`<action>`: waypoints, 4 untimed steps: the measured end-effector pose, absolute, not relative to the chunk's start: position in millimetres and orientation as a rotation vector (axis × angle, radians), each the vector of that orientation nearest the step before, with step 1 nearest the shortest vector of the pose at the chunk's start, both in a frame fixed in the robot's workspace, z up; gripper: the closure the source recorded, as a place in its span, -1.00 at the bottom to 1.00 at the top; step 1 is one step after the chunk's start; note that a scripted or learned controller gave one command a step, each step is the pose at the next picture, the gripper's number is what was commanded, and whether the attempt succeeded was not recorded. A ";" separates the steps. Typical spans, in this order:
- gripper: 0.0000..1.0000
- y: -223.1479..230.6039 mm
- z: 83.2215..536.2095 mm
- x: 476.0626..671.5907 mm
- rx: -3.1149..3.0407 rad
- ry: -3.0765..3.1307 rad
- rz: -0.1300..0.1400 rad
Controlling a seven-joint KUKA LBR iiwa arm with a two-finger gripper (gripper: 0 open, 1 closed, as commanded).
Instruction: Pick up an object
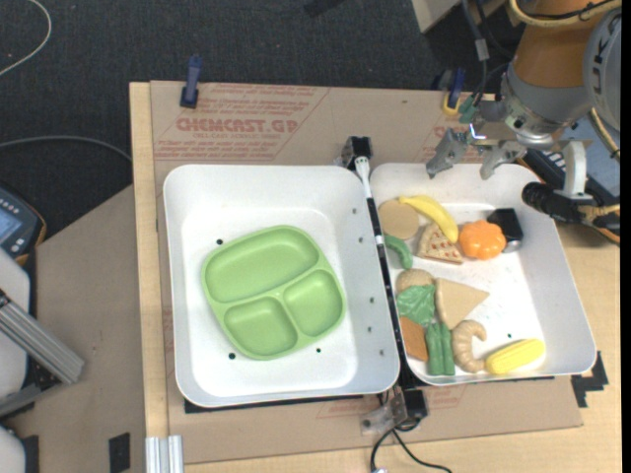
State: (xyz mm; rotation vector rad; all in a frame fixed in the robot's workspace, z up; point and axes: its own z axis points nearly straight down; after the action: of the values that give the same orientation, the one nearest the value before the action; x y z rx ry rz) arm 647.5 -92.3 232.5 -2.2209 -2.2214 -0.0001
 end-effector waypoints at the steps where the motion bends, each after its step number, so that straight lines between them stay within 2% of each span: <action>1: -1.00 61.0 181.5 594.1 -2.197 -2.229 0.004; 2: 1.00 50.3 195.6 598.0 -2.222 -2.221 -0.002; 3: 1.00 173.6 284.8 550.1 -2.205 -2.238 -0.018; 4: 1.00 101.1 231.9 536.6 -2.225 -2.212 0.011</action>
State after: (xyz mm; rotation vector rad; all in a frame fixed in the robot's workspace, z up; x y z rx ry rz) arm 536.6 101.1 231.9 -2.2252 -2.2116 0.0110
